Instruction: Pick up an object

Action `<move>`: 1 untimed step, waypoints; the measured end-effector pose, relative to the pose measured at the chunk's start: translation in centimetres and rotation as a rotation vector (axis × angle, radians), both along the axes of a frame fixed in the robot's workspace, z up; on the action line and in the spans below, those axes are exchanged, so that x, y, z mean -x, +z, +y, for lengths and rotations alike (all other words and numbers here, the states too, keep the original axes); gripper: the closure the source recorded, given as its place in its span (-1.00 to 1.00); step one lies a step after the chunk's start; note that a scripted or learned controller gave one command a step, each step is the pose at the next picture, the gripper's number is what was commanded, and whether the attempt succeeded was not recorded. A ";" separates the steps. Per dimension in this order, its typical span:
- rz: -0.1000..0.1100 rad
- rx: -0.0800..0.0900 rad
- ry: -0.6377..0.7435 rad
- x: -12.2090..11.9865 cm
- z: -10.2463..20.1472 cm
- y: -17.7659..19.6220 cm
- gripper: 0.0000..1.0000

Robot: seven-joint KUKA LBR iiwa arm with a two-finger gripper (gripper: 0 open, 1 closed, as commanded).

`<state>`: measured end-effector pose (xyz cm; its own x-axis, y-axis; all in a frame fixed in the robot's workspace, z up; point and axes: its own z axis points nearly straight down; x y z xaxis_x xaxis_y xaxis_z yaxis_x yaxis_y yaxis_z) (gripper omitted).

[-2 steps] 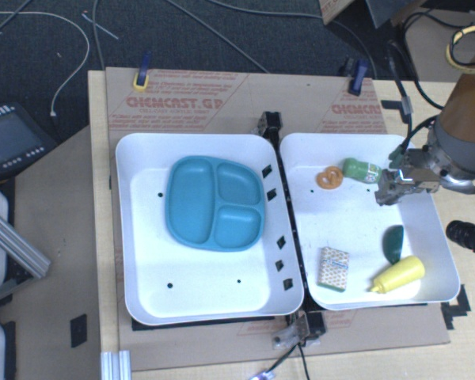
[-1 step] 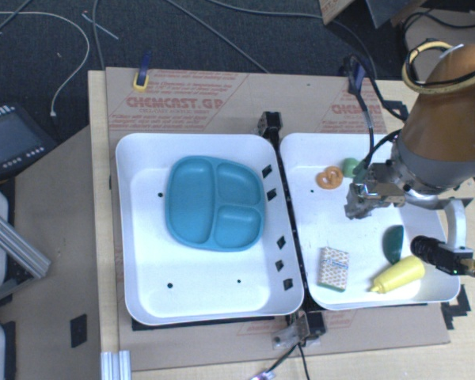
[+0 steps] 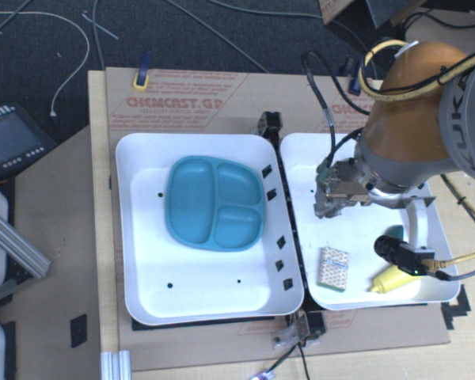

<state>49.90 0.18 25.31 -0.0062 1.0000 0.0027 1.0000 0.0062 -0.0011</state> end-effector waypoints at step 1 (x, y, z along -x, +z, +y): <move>0.004 0.000 0.000 1.0 5.8 -1.9 1.00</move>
